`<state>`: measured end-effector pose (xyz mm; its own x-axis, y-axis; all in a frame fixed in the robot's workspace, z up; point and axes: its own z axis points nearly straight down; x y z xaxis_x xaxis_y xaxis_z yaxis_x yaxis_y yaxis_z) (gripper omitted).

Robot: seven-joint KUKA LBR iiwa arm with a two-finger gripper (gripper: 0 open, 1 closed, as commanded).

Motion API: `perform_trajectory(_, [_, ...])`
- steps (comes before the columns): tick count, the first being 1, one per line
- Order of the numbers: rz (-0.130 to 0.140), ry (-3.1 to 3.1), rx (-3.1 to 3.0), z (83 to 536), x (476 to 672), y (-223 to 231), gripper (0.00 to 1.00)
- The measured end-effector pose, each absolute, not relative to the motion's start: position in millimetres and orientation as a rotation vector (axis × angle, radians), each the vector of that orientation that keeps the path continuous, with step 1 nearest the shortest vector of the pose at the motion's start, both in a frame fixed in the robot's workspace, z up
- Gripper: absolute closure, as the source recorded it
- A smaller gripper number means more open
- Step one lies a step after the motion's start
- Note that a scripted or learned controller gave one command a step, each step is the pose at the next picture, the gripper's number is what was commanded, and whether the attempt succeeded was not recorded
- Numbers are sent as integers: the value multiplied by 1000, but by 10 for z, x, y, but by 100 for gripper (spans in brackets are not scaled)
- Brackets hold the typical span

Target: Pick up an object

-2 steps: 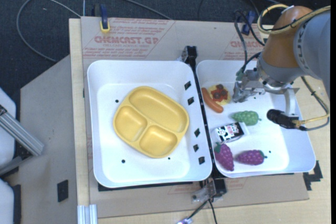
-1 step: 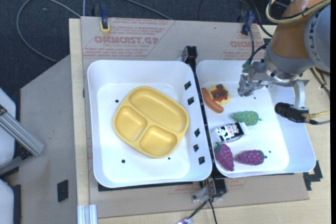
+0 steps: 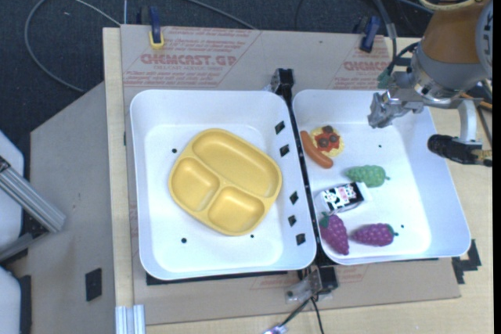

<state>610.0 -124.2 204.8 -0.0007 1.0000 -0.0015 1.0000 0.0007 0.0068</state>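
Observation:
The right bin (image 3: 438, 192) holds several toy foods: a pizza slice (image 3: 327, 141), a hot dog (image 3: 315, 151), a green vegetable piece (image 3: 368, 175), a black and white carton (image 3: 343, 197) and two purple grape bunches (image 3: 334, 233) (image 3: 375, 234). My gripper (image 3: 381, 111) hangs over the bin's back part, to the right of the pizza slice and behind the green piece. It is well apart from all the objects. Nothing shows between its fingers.
The left bin (image 3: 149, 168) carries a yellow divided tray (image 3: 225, 180). A black divider with clips (image 3: 291, 160) runs between the two bins. Blue clamps (image 3: 156, 27) (image 3: 368, 31) sit on the board's back edge. Cables lie on the dark floor behind.

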Motion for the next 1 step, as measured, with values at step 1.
perform_trajectory(1, [6,2219,2216,2499,6114,-1243,100])
